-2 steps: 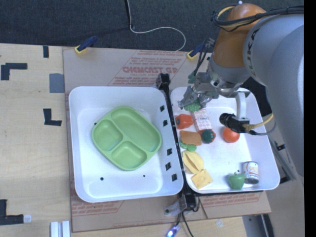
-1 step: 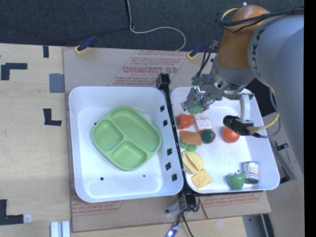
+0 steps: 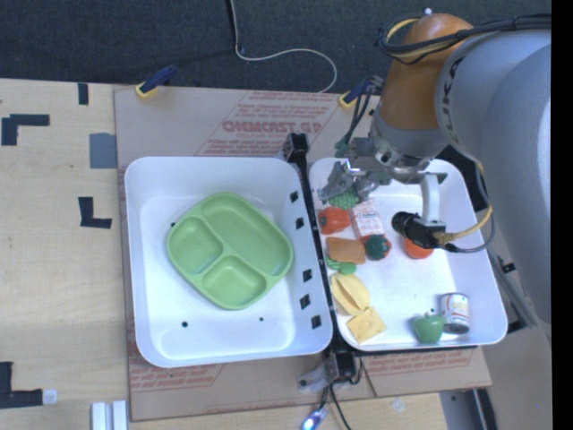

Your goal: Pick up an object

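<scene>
Over right bin (image 3: 479, 325), tool (image 3: 347, 181), finger state unclear, above crowded toy food (image 3: 345, 251), green tray (image 3: 229, 249) left.

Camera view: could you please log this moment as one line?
arm: over right bin | gripper: low at bin's top-left, above toy food | grasp: cannot tell | green tray: in left bin

Wooden bench (image 3: 54, 267) bearing cardboard sheet (image 3: 251, 124), two white bins side by side (image 3: 143, 240) (image 3: 479, 303).
</scene>
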Tool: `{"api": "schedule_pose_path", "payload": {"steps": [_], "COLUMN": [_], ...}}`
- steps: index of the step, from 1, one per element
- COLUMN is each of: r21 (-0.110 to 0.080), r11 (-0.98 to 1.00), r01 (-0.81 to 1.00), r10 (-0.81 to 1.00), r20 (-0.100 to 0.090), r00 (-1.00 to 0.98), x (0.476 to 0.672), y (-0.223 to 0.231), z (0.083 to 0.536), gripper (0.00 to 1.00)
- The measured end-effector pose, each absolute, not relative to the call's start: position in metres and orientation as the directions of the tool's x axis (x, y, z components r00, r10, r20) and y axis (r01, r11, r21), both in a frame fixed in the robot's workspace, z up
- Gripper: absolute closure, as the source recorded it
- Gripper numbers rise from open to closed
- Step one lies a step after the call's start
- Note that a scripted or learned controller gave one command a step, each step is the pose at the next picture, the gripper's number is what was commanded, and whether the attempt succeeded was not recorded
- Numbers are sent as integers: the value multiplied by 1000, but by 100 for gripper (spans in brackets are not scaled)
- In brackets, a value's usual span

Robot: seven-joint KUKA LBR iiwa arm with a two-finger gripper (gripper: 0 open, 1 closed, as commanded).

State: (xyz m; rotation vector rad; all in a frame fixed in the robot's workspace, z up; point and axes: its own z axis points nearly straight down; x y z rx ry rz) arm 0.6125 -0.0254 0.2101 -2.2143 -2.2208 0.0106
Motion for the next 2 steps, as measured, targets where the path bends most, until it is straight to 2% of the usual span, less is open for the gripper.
{"api": "schedule_pose_path", "payload": {"steps": [1, 2], "r21": [-5, -8], "r11": [2, 0], "r01": [1000, 1000], "r10": [1000, 1000], "r20": [0, -2], "r00": [-2, 0], "x": [614, 606], "y": [-22, -39], "z": [228, 222], "gripper": [100, 100]}}
